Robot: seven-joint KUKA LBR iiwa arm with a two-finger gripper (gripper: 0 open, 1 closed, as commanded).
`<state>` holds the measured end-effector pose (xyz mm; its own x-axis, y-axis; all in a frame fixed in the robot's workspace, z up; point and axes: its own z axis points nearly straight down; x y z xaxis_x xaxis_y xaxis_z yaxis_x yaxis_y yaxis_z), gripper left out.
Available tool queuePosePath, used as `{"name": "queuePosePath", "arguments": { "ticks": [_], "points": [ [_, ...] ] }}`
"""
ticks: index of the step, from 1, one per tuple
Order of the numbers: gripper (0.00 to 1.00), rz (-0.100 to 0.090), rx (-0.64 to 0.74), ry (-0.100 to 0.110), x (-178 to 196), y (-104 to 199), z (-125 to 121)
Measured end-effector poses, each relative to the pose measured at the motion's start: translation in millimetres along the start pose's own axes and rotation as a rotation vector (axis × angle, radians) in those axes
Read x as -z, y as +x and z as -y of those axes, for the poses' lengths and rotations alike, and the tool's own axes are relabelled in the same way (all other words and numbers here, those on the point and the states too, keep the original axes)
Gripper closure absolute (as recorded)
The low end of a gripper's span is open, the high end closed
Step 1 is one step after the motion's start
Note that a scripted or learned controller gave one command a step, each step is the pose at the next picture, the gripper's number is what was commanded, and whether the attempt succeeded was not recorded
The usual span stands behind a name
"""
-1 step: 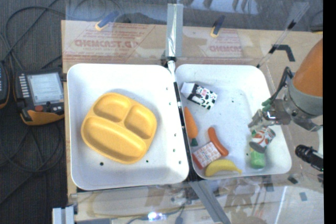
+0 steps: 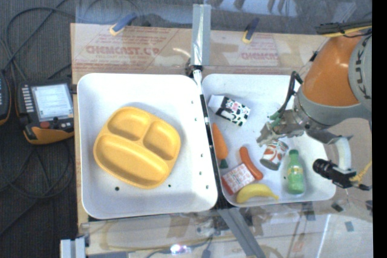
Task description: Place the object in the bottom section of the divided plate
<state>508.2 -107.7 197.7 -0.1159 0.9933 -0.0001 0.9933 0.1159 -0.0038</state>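
The small red-and-white can, apparently the target, lies tilted in the right-hand white bin just under the grey arm's gripper, its grip impossible to tell, with the yellow divided plate well apart across the bins' shared wall.

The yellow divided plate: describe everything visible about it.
The yellow divided plate looks like glossy moulded plastic, rounded-square, with three sections: two smaller ones toward the upper right and one long one along the lower left. It lies flat and turned at an angle in the left white bin, holding nothing, with nothing else touching it.
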Motion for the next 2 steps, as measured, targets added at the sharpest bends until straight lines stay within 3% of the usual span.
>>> {"name": "queuePosePath", "arguments": {
  "ticks": [1,2],
  "points": [
    [1.0,-0.001,-0.186,0.0,-15,82,-6],
    [1.0,0.001,-0.142,0.001,-15,160,-22]
  ]
}}
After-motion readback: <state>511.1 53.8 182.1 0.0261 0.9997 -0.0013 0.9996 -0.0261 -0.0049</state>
